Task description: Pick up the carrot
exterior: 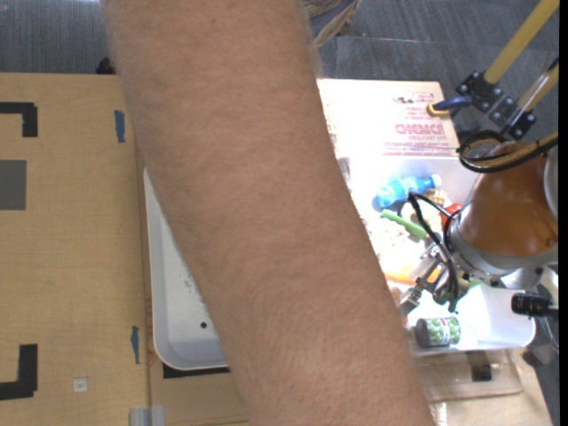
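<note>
Your claw sits low in the bin at right-center, probably aiming for the carrot; a wide brown band hides much, so I cannot tell its state.

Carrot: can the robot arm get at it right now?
Probably yes. The end effector hangs low in the right bin, beside an orange bit that may be the carrot, with nothing seen between them. But a broad tan shape near the camera hides much of that bin, so I can't be sure.
</note>
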`<state>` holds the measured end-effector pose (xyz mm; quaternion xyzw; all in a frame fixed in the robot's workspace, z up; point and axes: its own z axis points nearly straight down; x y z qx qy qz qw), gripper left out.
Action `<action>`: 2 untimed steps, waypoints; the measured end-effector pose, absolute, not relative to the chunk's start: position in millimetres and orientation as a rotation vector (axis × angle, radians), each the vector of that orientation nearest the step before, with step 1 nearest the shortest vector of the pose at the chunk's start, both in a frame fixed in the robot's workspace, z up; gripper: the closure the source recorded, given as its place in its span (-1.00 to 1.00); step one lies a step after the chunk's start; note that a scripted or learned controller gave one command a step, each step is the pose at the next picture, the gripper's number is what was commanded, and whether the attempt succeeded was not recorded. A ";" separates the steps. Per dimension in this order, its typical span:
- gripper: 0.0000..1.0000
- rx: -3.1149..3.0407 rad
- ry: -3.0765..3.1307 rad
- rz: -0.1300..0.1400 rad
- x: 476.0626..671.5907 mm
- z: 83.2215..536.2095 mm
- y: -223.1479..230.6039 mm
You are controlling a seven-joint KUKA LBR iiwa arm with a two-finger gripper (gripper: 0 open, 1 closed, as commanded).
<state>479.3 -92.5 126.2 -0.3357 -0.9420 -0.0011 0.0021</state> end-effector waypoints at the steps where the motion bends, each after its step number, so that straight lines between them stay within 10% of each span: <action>1: 1.00 -1.059 -2.964 -0.008 482.3 137.7 -92.2; 2: 1.00 -0.802 -3.042 -0.004 496.9 91.8 -94.0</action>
